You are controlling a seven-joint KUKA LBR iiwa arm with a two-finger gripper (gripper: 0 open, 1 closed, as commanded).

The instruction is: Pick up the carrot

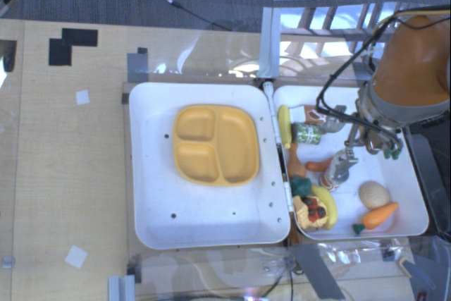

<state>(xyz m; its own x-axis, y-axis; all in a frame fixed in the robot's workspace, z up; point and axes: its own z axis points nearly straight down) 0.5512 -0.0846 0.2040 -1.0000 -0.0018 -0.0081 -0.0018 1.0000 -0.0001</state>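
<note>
The carrot lies in the near right corner of the right bin, long axis slanting up to the right, below and right of the gripper, whose jaws' opening I cannot tell.

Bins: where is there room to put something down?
The left bin has bare floor all around the yellow plate. The right bin is crowded along its left side and near the carrot; its far right corner is partly hidden by the arm.

The small orange toy carrot with a green stub end lies on its side in the right white bin's near corner; green end points left, tilted slightly downward.
</note>
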